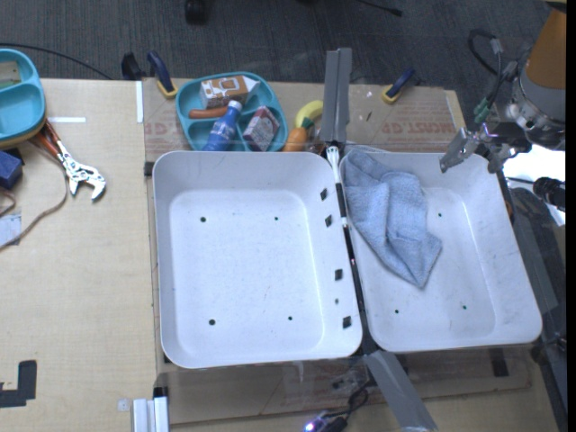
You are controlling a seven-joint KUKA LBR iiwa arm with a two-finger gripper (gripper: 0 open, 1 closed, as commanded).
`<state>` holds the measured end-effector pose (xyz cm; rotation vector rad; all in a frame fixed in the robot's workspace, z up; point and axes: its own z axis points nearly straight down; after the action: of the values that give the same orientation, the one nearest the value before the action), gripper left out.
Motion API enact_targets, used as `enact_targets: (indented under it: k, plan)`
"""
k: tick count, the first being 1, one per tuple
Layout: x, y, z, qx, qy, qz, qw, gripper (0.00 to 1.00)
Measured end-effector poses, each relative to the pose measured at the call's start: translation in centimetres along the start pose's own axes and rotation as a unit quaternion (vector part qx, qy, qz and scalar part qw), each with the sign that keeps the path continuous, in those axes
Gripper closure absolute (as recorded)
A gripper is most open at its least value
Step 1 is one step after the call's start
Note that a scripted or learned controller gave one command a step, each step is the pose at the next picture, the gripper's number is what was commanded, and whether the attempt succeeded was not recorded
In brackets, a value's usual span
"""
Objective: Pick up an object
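Right now the gripper (474,148) hovers at the far right corner of the right bin (486,318), fingers apart and gripping nothing — the reach seems barely begun. Next: travel left and down onto the crumpled blue cloth (393,216).

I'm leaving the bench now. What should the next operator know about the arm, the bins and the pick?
End effector: above the right bin's far right rim, nothing seen between its fingers.
Blue-grey cloth: crumpled in the right bin's left half, against the divider.
Left bin: bare white floor.
Teal tray of small items sits behind the bins, outside them.
Done: no pick yet.
Left: lower onto the cloth, grasp, lift.
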<state>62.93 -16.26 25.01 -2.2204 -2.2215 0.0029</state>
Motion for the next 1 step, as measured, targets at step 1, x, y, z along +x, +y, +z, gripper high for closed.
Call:
enact_targets:
  k: [1]
  plan:
    - [2.59,-6.00,11.73,0.001,0.000,0.003,1.0000,0.00]
